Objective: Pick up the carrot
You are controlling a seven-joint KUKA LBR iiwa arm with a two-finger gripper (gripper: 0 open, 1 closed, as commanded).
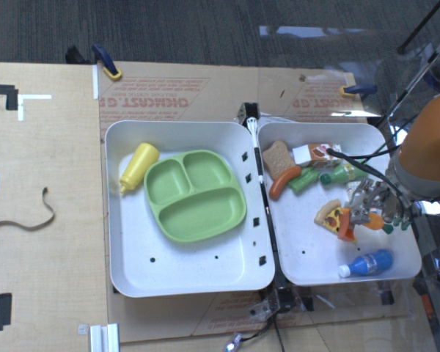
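The small orange carrot with a green leafy end (378, 222) is seen in the right-hand shallow white plastic bin (308, 266), close to the bin's right wall. It is lying just beside the yellow toy pizza slice (331, 216), and the blue plastic bottle (370, 263) is found near it, toward the front of the bin. The jaws of the grey arm with the orange band (425, 149) are placed right over the carrot. It cannot be told if the jaws are spread or pressed together, because metal parts and dark wires are mixed up with the carrot there. It also cannot be told if the carrot is really pinched.

The step in hand is judged to be the grab itself. To do it well, the jaws should be lined up across the thin body of the carrot, not along it, and lowered until the carrot sits between them. The pizza slice should be kept out of the squeeze, since it is touching or nearly touching the carrot. The squeeze should be made slowly, so the smooth carrot is not popped out sideways. The long orange-red toy sausage (284, 181) further left should not be mixed up with the carrot. The lift should be made straight up.
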